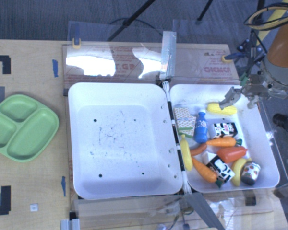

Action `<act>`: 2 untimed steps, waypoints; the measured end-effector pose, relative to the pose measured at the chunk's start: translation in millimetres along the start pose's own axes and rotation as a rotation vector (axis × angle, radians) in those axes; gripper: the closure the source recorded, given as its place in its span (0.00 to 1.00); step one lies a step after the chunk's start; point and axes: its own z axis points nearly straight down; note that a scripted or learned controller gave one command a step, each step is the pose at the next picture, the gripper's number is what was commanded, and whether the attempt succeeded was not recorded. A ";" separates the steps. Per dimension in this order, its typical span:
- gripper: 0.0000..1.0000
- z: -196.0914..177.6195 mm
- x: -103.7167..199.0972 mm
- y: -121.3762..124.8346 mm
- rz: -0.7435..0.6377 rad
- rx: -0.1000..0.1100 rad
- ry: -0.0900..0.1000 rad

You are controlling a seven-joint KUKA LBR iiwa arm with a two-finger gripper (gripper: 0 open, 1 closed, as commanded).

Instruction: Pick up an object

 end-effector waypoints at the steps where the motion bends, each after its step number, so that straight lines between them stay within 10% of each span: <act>1: 0.00 73.9 6.4 -84.4 -0.182 0.000 0.000; 2: 0.00 80.5 -27.6 -101.8 -0.367 0.000 0.001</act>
